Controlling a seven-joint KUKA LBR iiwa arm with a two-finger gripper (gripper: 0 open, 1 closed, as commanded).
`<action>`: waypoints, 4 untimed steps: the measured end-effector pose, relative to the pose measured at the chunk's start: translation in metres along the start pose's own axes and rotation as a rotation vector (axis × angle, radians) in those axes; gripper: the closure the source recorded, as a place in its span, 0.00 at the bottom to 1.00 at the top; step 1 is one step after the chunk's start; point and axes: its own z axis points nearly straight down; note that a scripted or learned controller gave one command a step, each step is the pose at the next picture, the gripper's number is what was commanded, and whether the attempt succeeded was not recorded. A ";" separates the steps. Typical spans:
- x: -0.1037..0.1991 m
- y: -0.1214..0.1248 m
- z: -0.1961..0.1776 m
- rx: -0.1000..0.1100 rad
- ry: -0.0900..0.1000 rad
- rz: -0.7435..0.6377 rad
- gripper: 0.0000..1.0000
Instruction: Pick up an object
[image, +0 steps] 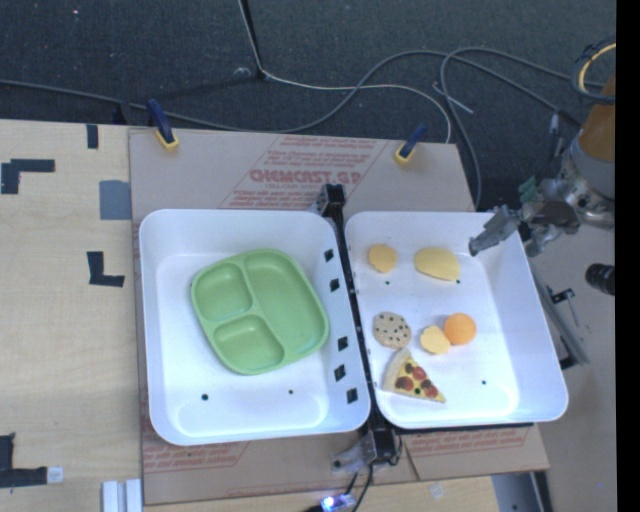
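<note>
The gripper (497, 232) hangs over the right bin's (520, 330) upper right rim, whether its fingers are spread I cannot tell; inside lie a cookie (391, 328), pizza slice (413, 379) and orange ball (459, 328).

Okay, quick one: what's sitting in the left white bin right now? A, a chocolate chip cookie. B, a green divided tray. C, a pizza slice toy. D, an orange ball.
B: the green divided tray lies alone in the left bin, while the pizza slice, cookie and orange ball lie in the right bin.
</note>
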 end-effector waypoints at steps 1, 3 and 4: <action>0.000 0.002 -0.007 -0.011 -0.003 -0.003 0.00; 0.003 0.011 0.087 -0.006 -0.002 -0.004 0.00; -0.003 0.003 0.147 -0.004 -0.002 -0.003 0.00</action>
